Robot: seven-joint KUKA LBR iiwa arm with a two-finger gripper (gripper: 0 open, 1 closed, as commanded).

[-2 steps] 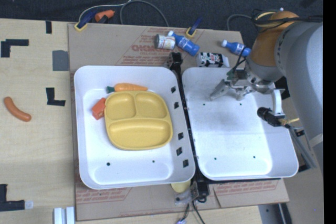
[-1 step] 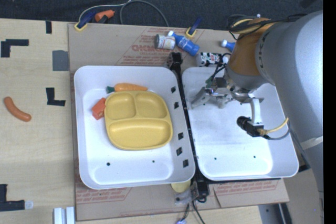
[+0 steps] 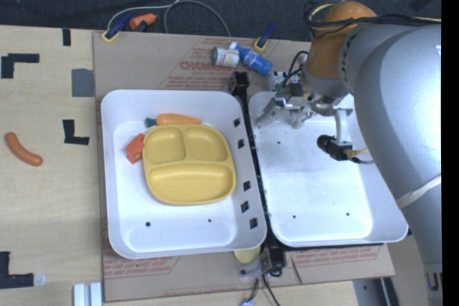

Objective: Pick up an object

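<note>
While the arm (image 3: 387, 82) leans over the right bin (image 3: 323, 183) from the right side, its gripper (image 3: 287, 111) sits low near the upper left corner of that bin, close to the divider between the two bins. The wrist parts are small and partly hidden by cables, so one cannot tell if the fingers are spread or closed, and nothing can be seen between them.

The things that could be picked lie in the left bin (image 3: 122, 175). A yellow divided plate (image 3: 190, 163) rests in the middle of it. A carrot (image 3: 178, 120) lies just beside the upper edge of the plate, and a small red piece (image 3: 135, 148) touches its left edge. All three are apart from the gripper, on the other side of the divider.

The main risk, as it seems, is that the gripper closes where it is now, over bare white floor of the right bin, and catches nothing. If it moves to the left bin, it could strike the raised rims in between. The carrot is thin and lies against the plate, so the fingers may push it away or slip off. The plate is wide and flat, probably too broad for a firm hold.
</note>
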